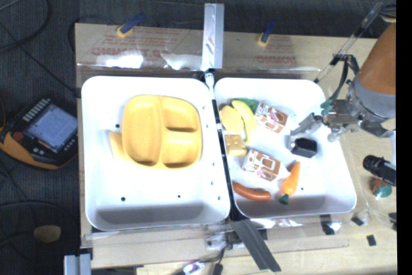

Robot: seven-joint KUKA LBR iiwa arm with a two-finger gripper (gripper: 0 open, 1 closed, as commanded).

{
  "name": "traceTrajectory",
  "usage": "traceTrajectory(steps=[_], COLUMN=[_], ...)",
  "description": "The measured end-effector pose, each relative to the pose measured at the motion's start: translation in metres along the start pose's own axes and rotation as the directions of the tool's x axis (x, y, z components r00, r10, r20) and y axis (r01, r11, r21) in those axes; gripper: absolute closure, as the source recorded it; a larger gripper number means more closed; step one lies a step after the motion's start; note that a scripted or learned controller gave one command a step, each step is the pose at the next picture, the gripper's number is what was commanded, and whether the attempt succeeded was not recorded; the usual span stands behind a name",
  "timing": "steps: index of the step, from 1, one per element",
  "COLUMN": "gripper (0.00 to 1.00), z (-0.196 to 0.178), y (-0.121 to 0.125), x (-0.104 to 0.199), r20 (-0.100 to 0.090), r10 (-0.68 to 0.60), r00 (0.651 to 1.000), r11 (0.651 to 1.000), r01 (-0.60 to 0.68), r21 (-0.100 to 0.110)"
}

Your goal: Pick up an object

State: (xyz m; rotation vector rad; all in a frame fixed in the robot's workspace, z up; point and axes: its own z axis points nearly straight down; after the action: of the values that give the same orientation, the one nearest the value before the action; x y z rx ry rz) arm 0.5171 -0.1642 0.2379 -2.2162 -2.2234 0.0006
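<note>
The right bin (pixel 337 198) holds several toy foods: a yellow-green banana (pixel 245 112), a pale yellow piece (pixel 229 118), a tan slice (pixel 234 144), two printed packets (pixel 271 118) (pixel 261 165), a red sausage (pixel 252 192) and an orange carrot (pixel 291 180). My gripper (pixel 301 138) hangs over the right part of this bin, above the carrot and to the right of the packets. It is open, with white bin floor showing between its grey finger (pixel 301 127) and its black finger (pixel 304 147). Nothing is between them.
The left bin (pixel 103 203) carries a yellow divided tray (pixel 161 131). A metal divider (pixel 213 29) stands behind the bins. A handheld pendant (pixel 40 132) lies on the floor at the left. Small loose parts (pixel 380 170) sit on the bench at the right.
</note>
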Motion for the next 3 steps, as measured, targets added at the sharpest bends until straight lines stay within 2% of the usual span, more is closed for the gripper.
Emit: traceTrajectory(steps=[1,2,3], gripper=[0.00,0.00,1.00], z=[0.121,0.127,0.112], y=[-0.017,0.067,0.073], x=[0.025,0.049,0.055], r20=[0.010,0.012,0.008], r10=[-0.034,0.010,0.003], r00=[0.999,1.000,1.000], r11=[0.999,0.999,0.998], r01=[0.034,-0.009,-0.002], r21=[-0.040,-0.049,-0.065])
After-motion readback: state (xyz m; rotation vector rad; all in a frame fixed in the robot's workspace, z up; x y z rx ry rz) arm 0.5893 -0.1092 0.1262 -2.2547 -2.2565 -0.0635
